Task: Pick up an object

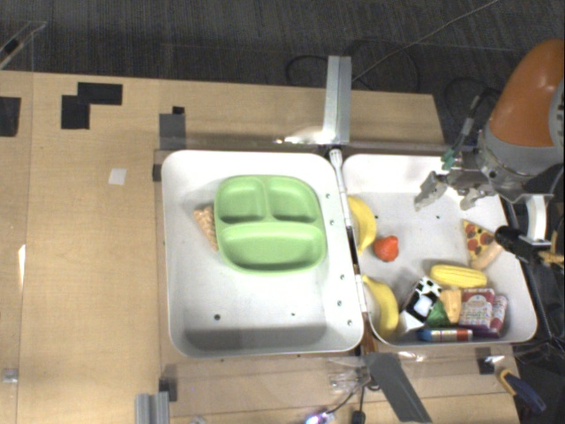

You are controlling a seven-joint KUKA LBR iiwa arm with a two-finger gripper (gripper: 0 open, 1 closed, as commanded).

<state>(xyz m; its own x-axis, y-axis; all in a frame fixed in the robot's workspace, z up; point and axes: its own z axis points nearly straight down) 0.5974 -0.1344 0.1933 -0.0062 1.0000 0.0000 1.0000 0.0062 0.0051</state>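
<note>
Arm (530, 104) enters from right, orange band up top, grey wrist angled down-left. Gripper (450, 193) hangs at upper right of frame, jaws spread apart, two fingers (429, 192) pointing down-left, nothing between them.

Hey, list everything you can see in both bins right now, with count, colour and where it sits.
Bins: two, white, side by side.
Divided plate: one, green, left bin.
Waffle-like piece: one, tan, under the plate's left edge.
Bananas: three, yellow, right bin; two by the left wall, one near the front.
Tomato-like item: one, red-orange, right bin middle.
Pizza slice: one, right bin, right side.
Small packages: several, mixed colours, front right corner.
Gripper: one, grey, above right bin's rear.
</note>
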